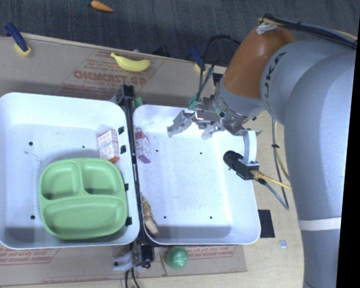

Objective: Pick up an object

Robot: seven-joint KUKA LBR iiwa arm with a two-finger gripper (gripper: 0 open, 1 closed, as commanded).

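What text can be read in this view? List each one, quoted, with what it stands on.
"CHEMCAST GP": red print on the brown cardboard sheet behind the bins.
"KU": partial dark letters on the grey arm, near the orange band, and again at its lower end; the rest is cut off.
Red print on the cardboard's front edge: too small to read.
Small carton in the left bin: printing blurred.
Small packet in the right bin: printing blurred.

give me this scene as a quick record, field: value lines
left bin: green divided tray, small carton
right bin: small packet by its left wall, tan item in near-left corner
gripper: over right bin's far edge, fingers open, holding nothing
outside bins: banana, green ball, orange carrot
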